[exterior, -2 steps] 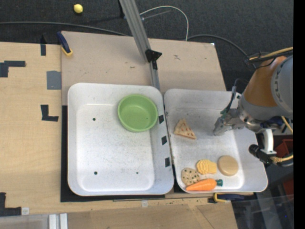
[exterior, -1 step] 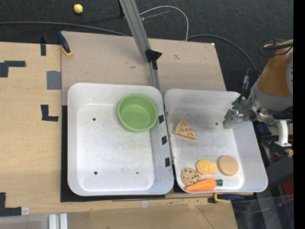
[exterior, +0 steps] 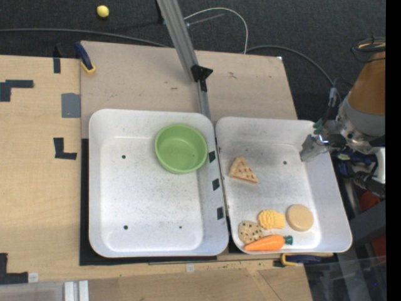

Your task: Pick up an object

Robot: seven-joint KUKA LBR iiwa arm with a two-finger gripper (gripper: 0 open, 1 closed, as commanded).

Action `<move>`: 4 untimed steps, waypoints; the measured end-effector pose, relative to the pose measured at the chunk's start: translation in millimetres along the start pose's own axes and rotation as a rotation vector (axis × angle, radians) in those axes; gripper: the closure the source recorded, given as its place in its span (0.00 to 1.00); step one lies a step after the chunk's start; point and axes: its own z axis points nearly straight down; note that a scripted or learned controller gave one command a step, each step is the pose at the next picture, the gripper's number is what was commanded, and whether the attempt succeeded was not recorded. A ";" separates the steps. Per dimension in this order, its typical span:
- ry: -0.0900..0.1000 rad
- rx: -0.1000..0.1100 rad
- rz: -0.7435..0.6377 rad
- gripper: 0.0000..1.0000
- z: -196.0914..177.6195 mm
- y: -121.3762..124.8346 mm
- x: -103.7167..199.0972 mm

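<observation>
Pizza slice [exterior: 243,170] left of, seemingly below, pincer [exterior: 311,147]

Robotics lab: taped bench [exterior: 37,168], cables [exterior: 219,17], twin white bins [exterior: 100,168].

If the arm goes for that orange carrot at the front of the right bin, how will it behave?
The carrot looks rounded and tapered, so it may roll or pivot if nudged. It seems like a stiff toy, probably light. It lies against the bin's front wall beside the cookie, so a grasp could slip.
</observation>
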 end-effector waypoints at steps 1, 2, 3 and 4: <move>0.000 0.000 0.000 1.00 -43.8 6.3 -1.1; 0.003 0.004 -0.004 1.00 -47.5 1.7 46.8; 0.004 0.006 -0.005 1.00 -49.5 -14.0 106.8; 0.004 0.006 -0.006 1.00 -51.4 -24.9 165.8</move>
